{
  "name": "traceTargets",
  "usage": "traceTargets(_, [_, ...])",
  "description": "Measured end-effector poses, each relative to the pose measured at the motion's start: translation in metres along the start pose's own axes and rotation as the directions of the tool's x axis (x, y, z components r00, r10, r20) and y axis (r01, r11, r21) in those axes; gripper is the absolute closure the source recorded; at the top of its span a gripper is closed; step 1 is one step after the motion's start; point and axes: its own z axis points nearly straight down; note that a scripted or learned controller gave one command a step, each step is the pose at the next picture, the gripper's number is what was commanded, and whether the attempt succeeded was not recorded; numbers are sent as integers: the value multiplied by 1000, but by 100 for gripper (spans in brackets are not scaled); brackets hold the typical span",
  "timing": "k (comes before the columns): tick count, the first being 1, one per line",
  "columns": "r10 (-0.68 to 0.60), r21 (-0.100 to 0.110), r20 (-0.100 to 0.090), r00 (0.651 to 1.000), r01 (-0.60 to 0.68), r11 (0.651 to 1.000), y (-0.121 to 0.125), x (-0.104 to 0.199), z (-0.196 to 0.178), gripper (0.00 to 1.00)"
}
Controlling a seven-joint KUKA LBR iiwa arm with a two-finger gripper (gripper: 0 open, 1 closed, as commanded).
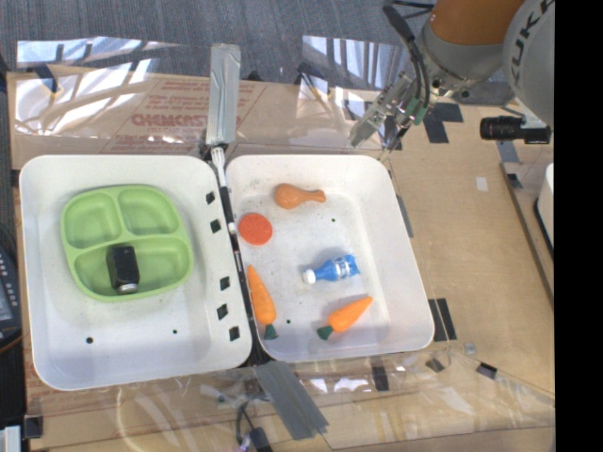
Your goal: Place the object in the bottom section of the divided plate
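- The black object (122,267) sits in the bottom section of the green divided plate (94,217), in the left bin (47,347).
- The pincer (382,121) hovers above the far rim of the right bin (400,243), with nothing between its fingers; they look slightly parted.
- From the pincer, the object lies well off to the left and nearer the camera, across the divider.
- Its long axis runs near-to-far, standing almost straight in the view.
- By my read, the placing looks done.
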Motion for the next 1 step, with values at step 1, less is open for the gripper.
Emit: traceTargets(1, [-383, 0, 0, 924, 383, 924, 27, 45, 35, 100])
